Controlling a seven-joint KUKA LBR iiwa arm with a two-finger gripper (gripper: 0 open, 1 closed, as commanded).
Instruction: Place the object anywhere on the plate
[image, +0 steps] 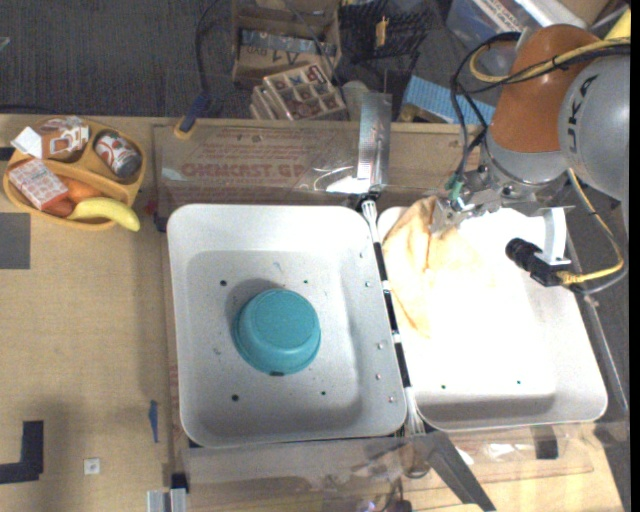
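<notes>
The arm (560, 90), grey with a broad orange band, reaches in from the right and bends down over the far left corner of the right bin (520, 390). Its jaws (452, 205) sit at the top edge of a pale yellow cloth (420, 270), which rises in a peak toward them, but glare on the bin and the wrist's own bulk hide the tips, so whether they are spread or pressed together on the fabric cannot be told. The cloth drapes down along the left wall of the right bin, its lower folds resting on the bin floor just beside the divider between the two bins. A black part on a yellow cable (532, 260) hangs off the wrist over the same bin, to the right of the cloth.

In the left bin (200, 250) a teal plate (278, 330), round and dome-like, rests near the middle of the floor, well apart from the cloth and with nothing on it.

On the wooden surface (80, 350), at the far left corner, a yellow tray (20, 188) holds a banana (105, 211), a can (117, 153) and small boxes.
</notes>
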